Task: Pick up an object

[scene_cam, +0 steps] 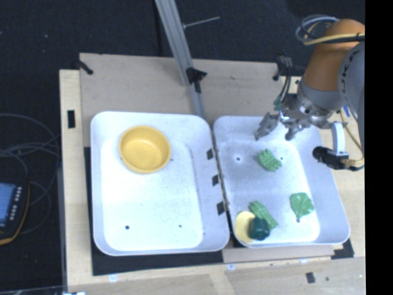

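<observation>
arm [328, 54]: grey with orange band, enters from right edge, upper right of frame, wrist angled down toward right bin
gripper [277, 131]: over upper edge of right bin, just above the upper green piece
fingers [265, 128]: spread apart, two tips visible, nothing between them
right bin [325, 183]: white, shallow, right half of bench
upper green piece [269, 160]: small leafy-looking green object, upper middle of right bin, just below the fingers, apart from them
right green piece [301, 205]: lower right of right bin, lying alone
lower green piece [263, 214]: lower left of right bin, touching the dark green object
dark green object [259, 229]: rounded, bottom left corner of right bin, partly on yellow item
yellow item [244, 225]: bottom left corner of right bin, partly hidden, shape unclear
left bin [147, 220]: white, left half of bench
yellow bowl [145, 149]: upright, upper left of left bin
bench [135, 78]: light tan surface under both bins
metal rail [175, 32]: slanted grey bar from top centre down to gap between bins
</observation>
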Robot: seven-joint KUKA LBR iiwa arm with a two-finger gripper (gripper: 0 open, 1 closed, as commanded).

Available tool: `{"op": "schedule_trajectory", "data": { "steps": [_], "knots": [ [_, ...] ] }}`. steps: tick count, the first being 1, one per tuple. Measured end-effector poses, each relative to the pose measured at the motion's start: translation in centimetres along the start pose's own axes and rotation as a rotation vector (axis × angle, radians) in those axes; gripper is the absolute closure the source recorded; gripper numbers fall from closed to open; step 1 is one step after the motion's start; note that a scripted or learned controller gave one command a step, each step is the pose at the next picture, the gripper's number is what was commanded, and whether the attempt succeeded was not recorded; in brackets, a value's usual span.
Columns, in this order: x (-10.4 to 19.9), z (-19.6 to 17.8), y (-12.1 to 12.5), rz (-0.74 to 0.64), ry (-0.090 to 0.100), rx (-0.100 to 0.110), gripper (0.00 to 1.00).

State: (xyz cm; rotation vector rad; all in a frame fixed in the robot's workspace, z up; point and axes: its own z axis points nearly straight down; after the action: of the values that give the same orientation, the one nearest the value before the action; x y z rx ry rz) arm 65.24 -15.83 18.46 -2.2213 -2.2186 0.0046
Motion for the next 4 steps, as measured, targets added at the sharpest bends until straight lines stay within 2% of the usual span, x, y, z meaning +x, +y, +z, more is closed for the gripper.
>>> {"op": "schedule_trajectory", "data": {
  "steps": [1,2,3,4],
  "knots": [
    [-0.1,6.3,0.1,0.0,0.001,0.001,0.0],
    [-0.2,4.8,0.2,0.0,0.0,-0.006,1.0],
    [-0.3,-1.5,0.6,-0.001,0.0,-0.01,1.0],
    [-0.6,-6.0,0.0,0.0,0.0,-0.008,1.0]
  ]
}}
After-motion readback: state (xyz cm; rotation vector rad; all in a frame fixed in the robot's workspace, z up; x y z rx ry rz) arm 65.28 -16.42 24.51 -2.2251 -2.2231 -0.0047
